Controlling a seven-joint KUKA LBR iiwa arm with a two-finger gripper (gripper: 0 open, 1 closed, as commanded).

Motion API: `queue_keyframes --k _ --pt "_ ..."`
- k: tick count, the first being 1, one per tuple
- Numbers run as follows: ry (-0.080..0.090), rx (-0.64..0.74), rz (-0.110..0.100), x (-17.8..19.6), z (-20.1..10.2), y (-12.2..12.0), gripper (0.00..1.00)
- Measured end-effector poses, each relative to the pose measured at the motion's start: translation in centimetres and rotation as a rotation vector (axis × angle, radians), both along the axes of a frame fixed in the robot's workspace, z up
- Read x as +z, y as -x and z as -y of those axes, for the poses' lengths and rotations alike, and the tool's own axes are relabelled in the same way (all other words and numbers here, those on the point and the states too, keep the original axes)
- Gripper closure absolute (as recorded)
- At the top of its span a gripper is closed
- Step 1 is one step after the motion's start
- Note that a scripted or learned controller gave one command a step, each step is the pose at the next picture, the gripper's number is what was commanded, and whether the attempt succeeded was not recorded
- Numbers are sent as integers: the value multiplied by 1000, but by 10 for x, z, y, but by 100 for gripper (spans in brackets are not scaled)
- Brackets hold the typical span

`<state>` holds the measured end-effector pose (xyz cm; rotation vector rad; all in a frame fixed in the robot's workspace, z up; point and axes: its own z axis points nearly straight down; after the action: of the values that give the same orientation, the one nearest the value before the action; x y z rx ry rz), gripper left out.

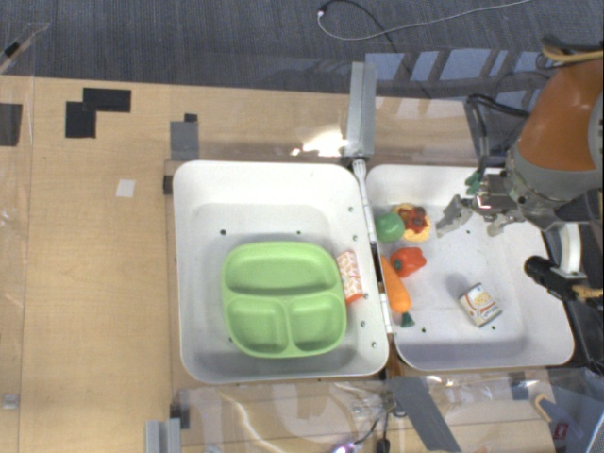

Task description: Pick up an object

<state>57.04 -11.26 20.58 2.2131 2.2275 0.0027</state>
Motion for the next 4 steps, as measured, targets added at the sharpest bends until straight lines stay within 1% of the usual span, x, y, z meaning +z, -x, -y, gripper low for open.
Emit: queue_keyframes --k 1,2,3,4 --pt "1 16 1 -111 68 60 0" --pt "-1 -37 14 -115 -15 18 0" --pt "0 -138 3 -46 -16 -21 0" --pt "4 -128 23 -99 3 -60 0"
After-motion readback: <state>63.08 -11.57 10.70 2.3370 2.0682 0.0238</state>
